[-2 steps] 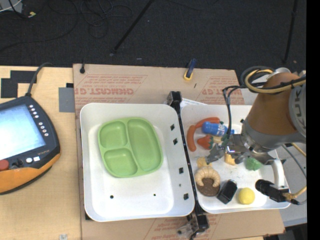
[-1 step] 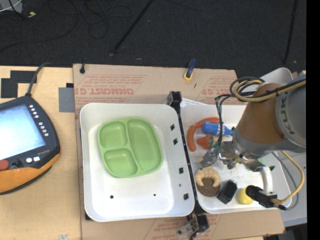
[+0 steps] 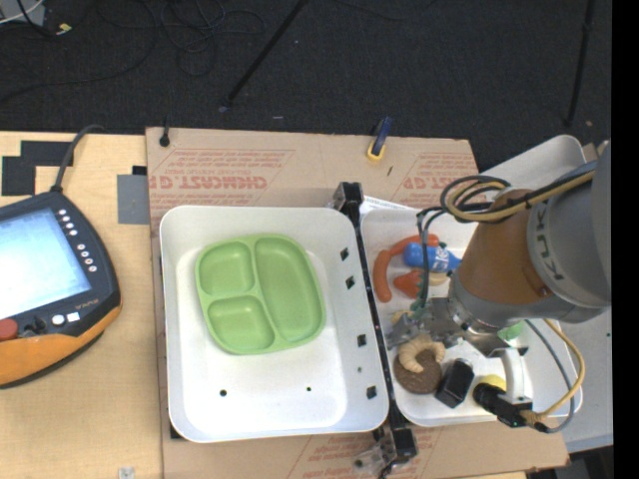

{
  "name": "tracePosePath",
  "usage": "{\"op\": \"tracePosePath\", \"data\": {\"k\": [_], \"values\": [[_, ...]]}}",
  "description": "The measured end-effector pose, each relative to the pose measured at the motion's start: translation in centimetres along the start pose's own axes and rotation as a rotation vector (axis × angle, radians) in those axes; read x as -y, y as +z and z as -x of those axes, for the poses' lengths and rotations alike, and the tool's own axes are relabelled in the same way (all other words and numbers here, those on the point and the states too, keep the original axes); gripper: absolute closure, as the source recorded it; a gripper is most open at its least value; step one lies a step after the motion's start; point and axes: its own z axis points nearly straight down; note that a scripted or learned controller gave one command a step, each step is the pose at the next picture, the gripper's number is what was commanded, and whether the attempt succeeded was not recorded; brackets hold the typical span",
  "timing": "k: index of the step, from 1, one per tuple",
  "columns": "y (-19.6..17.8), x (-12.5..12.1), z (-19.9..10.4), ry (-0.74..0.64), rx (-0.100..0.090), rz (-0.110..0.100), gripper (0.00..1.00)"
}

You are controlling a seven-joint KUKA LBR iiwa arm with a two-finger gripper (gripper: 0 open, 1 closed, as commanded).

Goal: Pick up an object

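Observation:
The right bin (image 3: 384,230) holds several small things. An orange sausage-shaped piece (image 3: 382,275) lies by the bin's left wall, with a blue and white object (image 3: 429,256) and a red-orange piece (image 3: 408,283) just right of it. Toward the front sits a brown ring-shaped donut (image 3: 417,366). My gripper (image 3: 421,323) hangs low over the bin's middle, just behind the donut and in front of the red-orange piece. The grey and orange wrist (image 3: 504,267) hides the bin's right half. A bit of something green (image 3: 512,334) peeks out under the arm.
The left bin (image 3: 190,367) bears a green divided plate (image 3: 260,292) in its rear half. A black divider with clips (image 3: 361,297) runs between the bins. A teach pendant (image 3: 45,277) lies at the bench's far left.

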Motion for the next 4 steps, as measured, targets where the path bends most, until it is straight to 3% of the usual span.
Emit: {"op": "tracePosePath", "data": {"k": [1,3,4], "values": [[-1.2,0.0,0.3,0.008,0.0,-0.002,1.0],[-11.7,0.3,0.7,0.0,0.001,0.006,1.0],[-14.4,0.3,0.8,0.0,0.001,0.005,1.0]]}}
